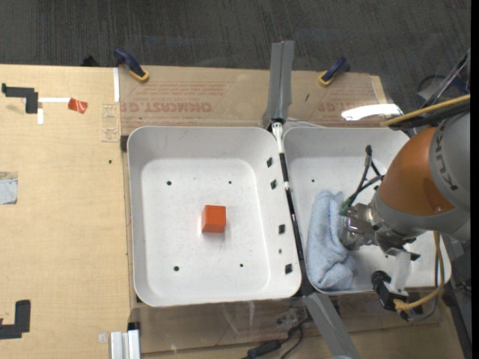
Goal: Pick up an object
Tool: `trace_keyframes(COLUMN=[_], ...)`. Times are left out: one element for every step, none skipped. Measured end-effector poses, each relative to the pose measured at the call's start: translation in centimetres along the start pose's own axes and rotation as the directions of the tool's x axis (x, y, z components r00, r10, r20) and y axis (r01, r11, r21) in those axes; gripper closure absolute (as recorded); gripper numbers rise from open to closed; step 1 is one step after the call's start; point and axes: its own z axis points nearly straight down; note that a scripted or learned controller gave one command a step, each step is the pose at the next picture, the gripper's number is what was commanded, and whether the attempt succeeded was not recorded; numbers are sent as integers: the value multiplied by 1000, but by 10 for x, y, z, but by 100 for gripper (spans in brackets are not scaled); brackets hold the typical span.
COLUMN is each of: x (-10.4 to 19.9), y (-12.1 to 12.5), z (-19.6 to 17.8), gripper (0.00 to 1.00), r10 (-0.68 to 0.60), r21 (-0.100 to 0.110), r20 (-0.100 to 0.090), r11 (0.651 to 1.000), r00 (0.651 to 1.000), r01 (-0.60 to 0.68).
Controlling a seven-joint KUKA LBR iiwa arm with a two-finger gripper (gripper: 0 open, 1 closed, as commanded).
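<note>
A small orange-red cube [214, 219] rests near the middle of the left bin [150, 200]. In the right bin [329, 155] a crumpled light-blue cloth [328, 238] lies against the left wall. My gripper [350, 229] is down in the right bin at the cloth's right edge, below the orange wrist band. The wrist and the cloth's folds hide its tip, and whether it touches or grips the cloth cannot be made out.
A grey divider post [281, 81] rises between the two bins at the back. Orange-handled clamps [131, 64] [331, 72] hold cardboard behind the bins. Cables [404, 294] hang from the wrist over the right bin's front corner. A wooden panel [60, 200] lies left.
</note>
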Motion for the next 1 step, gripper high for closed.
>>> trace_keyframes(x=[0], y=[0], z=[0], gripper=[100], r10=[223], r21=[1], r20=[0], r11=[975], r00=[975], r01=[-223])
